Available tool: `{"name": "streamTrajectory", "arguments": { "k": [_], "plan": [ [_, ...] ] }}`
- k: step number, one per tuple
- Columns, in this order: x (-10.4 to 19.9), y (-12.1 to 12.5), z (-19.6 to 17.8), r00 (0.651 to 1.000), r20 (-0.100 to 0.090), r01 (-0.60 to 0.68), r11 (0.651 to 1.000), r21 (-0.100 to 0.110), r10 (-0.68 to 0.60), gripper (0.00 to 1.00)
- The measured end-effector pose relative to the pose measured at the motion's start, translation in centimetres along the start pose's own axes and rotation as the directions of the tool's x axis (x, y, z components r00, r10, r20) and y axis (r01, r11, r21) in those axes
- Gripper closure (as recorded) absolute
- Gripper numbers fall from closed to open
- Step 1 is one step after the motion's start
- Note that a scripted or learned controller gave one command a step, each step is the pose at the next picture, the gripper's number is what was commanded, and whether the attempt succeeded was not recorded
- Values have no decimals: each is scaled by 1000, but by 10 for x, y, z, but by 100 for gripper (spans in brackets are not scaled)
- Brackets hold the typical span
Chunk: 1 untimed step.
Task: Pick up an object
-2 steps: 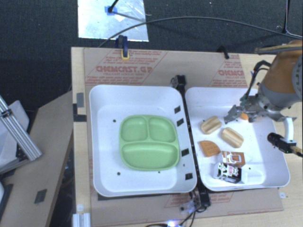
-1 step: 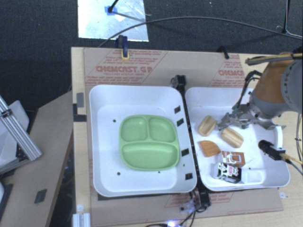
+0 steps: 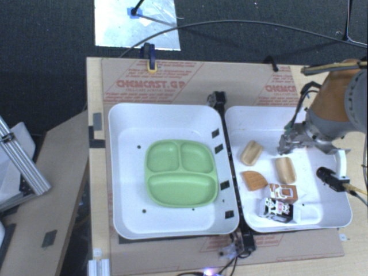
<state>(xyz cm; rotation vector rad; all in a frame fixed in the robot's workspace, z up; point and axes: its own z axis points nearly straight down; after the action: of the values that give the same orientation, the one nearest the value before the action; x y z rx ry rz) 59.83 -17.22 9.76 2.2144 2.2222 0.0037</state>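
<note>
The right bin [image 3: 310, 220] holds a tan bread roll [image 3: 251, 152], a second tan roll [image 3: 285, 169], an orange-brown piece [image 3: 254, 180] and a small printed box [image 3: 280, 202]. My gripper [image 3: 286, 142] hangs low over the right bin's middle, just above the second roll and right of the first roll. The wrist covers its fingers from this slant. Nothing visible sits between them.
A green divided plate [image 3: 181, 172] lies in the left bin [image 3: 129, 154]. A black divider with clips [image 3: 225, 154] runs between the bins. A black fitting [image 3: 330, 179] sits at the right bin's right wall. Cables arc over the bench's back.
</note>
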Motion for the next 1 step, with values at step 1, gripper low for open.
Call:
{"name": "streamTrajectory", "arguments": {
  "k": [1],
  "plan": [
    [-3, 5, -64, 1000, 1, 1, 1000, -2, -1, 100]
  ]
}}
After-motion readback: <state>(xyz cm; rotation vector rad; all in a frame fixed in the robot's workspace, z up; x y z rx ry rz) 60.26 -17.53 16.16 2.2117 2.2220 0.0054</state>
